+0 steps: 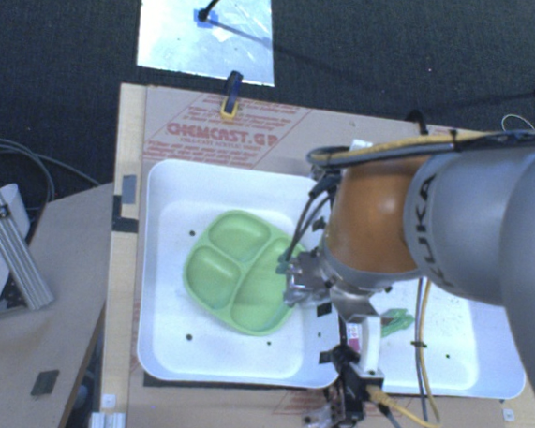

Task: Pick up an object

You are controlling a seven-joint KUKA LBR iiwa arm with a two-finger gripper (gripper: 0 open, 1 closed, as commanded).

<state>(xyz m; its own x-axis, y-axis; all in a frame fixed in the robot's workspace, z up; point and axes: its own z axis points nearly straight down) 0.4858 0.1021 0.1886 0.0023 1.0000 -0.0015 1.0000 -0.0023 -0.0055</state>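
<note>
A light green divided plate [234, 271] lies in the left white bin [179, 200], towards its right side. My gripper [297, 282] hangs over the plate's right edge, at the wall between the two bins, under the orange band of the arm [371, 218]. The wrist hides most of the gripper. A small green object [397, 319] lies in the right bin [479, 360], just right of the wrist.
The grey arm covers much of the right bin from the upper right. Cables run from the wrist down past the bench's front edge. A cardboard sheet [229, 129] lies behind the bins, with a silvery panel [208, 24] beyond it.
</note>
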